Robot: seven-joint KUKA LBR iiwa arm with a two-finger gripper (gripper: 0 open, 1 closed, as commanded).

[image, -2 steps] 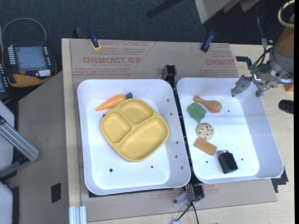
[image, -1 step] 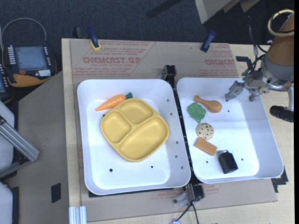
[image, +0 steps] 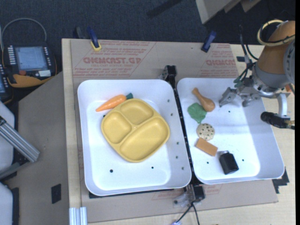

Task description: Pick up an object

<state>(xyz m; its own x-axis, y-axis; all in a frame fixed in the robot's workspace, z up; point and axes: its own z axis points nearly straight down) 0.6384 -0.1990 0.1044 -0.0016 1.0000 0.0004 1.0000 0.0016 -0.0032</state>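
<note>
Brown cardboard covers the bench (image: pixel 140 60), clamped at the back edge so it stays put, and two shallow white bins sit side by side on it. Left bin (image: pixel 93 139) has a yellow divided plate (image: pixel 136 130) lying flat with a toy carrot (image: pixel 111 102) resting against its upper-left rim, so that side looks more like storage than a pick zone. Right bin (image: pixel 262 149) is where the candidates are: a tan drumstick-shaped piece (image: pixel 203 99) touching a green lump (image: pixel 197 110), a speckled cookie (image: pixel 205 131) just below, an orange-brown block (image: pixel 206 147) right beside that, and a black block (image: pixel 228 163) off toward the front. They're loosely scattered, my guess being that it gives the arm something to grab from nearly any approach. The gripper (image: pixel 239 95) hangs over the bin's back right corner with its fingers spread apart and nothing between them. Drumstick is nearest, so I'd bet on that one.
</note>
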